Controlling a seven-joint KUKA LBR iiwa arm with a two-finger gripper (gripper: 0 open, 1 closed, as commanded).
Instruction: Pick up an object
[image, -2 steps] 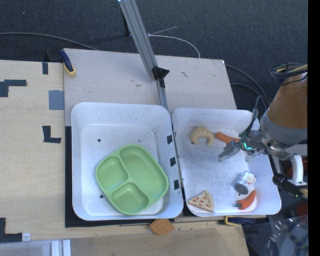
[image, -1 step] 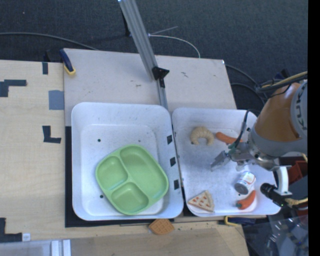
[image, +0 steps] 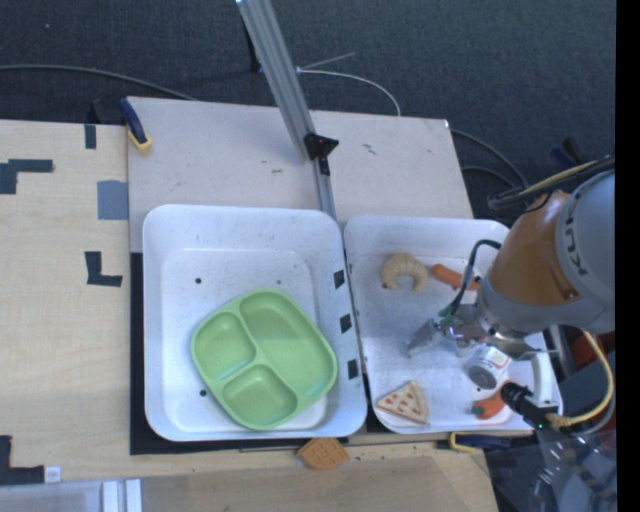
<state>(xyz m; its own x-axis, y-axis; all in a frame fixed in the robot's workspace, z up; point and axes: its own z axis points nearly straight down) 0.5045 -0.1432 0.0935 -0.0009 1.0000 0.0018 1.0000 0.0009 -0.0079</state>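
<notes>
2 shallow white plastic bins are seen side by side on the bench (image: 250, 150), their rims touching along the middle. The left bin (image: 170, 240) has rounded corners and a speckled floor, and a lime-green plate (image: 264, 357) with 3 smooth compartments is set in its lower half, tilted at an angle to the walls.

The right bin (image: 375, 235) is reached into by the grey arm (image: 545, 265) from the right, its orange band lying above the wrist. The gripper (image: 428, 338) is lowered onto the middle of that bin's floor, its dark metal tip pointed toward the left. The jaws cannot be judged at this size, and nothing is seen between them.

4 small items are spread about that bin. A tan, curved croissant (image: 403, 270) with a matt, ridged surface lies near the upper wall, and an orange carrot-like piece (image: 447, 274) is placed just beside it on the right, partly hidden by the arm. A triangular sandwich wedge (image: 403, 403), beige with red specks, rests near the lower left corner. A small red-orange piece (image: 487, 406) lies near the lower right rim, close under the wrist.

Outside the bins, a round brown waffle-textured biscuit (image: 321, 453) is found on the bench by the lower rims, and a slanted grey metal pole (image: 285, 75) crosses the upper bench.
</notes>
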